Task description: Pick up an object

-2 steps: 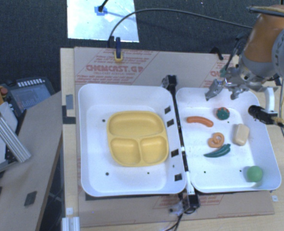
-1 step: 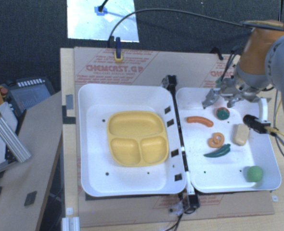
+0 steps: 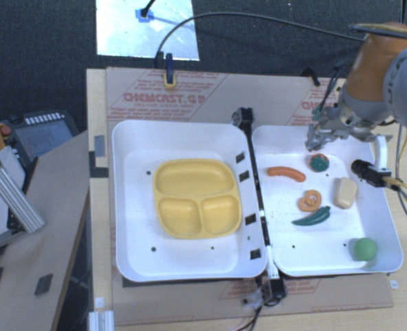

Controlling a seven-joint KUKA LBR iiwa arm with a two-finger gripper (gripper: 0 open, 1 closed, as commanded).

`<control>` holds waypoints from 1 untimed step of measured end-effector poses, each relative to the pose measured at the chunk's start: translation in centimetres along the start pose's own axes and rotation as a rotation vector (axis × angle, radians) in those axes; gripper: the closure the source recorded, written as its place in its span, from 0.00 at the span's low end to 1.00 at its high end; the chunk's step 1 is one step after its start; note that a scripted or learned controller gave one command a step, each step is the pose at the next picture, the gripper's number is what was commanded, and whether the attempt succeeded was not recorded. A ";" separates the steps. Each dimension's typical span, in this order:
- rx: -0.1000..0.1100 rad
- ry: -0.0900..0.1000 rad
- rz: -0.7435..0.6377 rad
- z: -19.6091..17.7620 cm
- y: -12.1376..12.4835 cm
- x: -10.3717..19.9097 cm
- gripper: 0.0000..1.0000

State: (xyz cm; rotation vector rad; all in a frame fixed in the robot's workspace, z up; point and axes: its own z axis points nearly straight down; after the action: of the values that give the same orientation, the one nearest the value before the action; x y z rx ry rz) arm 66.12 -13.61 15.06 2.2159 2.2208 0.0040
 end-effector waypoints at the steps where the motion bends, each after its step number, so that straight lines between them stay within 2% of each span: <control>1: -0.001 0.000 0.002 -5.8 -0.8 0.0 1.00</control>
State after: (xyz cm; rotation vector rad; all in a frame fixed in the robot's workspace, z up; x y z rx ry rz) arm 65.31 -13.59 20.88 2.2175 2.2182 0.0055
